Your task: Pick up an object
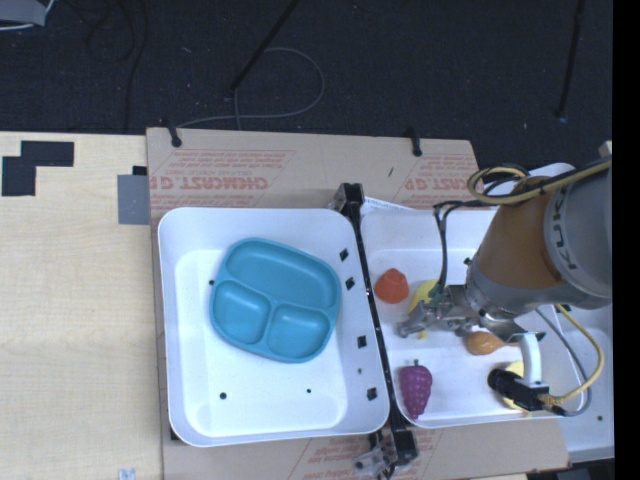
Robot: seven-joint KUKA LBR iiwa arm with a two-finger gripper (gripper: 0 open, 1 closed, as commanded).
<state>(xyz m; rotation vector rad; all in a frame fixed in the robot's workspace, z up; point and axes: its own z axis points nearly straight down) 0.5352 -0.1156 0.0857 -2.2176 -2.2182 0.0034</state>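
Gripper (413,326) sat low in the right bin (455,416), just beside the orange fruit (391,286); finger spread could not be judged. Purple fruit (415,388) lay nearer the camera. Advice: centre over one fruit before closing.

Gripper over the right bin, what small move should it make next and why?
Probably a short descent onto the yellow item. The gripper sits right beside it in the right bin, with nothing visibly between its fingers, while the orange fruit and purple fruit lie farther off.
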